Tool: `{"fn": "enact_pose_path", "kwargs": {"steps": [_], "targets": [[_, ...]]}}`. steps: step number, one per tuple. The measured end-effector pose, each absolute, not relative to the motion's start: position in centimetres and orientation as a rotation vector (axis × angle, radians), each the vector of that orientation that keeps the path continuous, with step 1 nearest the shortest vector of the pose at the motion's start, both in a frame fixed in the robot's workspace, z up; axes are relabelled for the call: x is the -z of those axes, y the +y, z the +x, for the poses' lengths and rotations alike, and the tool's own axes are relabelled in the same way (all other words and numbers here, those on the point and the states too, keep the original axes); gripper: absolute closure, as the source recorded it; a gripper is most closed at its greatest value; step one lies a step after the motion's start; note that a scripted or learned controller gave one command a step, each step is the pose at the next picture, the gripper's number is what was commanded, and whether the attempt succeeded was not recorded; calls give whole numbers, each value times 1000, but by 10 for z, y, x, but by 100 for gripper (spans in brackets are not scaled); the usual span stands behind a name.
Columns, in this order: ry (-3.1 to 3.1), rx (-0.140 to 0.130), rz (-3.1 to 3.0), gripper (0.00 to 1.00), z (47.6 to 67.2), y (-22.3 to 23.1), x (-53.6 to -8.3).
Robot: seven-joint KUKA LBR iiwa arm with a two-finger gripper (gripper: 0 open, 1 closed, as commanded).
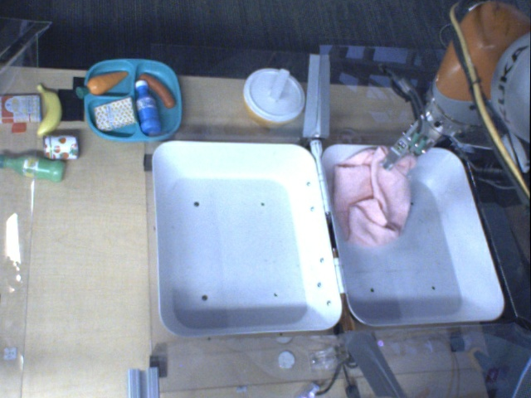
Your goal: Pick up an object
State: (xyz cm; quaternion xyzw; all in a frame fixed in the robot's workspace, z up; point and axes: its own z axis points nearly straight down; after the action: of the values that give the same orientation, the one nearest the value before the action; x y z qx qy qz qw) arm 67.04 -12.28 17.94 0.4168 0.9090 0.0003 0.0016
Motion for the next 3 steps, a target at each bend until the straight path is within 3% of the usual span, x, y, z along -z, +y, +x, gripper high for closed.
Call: {"fn": "enact_pose_path", "kwargs": {"steps": [1, 2, 3], "targets": [[2953, -1, 1064, 100, 634, -130, -231], [2953, -1, 1064, 0, 634, -130, -231], [2975, -3, 997, 0, 646, -114, -104]]}}
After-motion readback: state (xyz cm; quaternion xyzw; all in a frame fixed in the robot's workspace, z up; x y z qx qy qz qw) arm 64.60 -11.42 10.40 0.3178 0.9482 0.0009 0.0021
